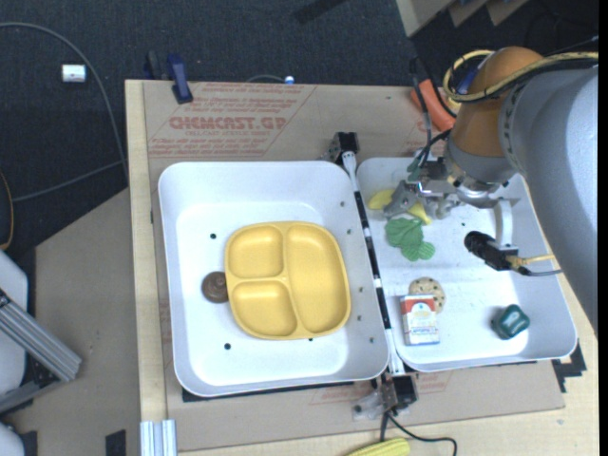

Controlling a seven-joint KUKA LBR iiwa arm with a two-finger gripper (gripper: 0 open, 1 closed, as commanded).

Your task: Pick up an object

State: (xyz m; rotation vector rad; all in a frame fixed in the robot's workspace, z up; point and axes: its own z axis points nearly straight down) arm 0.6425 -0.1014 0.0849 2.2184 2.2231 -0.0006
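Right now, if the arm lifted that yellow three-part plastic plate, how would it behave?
The yellow divided plate looks rigid, so it probably keeps its shape. Wide and flat, it might tilt if gripped by one rim.

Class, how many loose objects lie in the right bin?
5: a yellow piece by the gripper, green leaf below it, cookie mid-bin, red-and-white box beneath, teal block at right. The arm may hide more.
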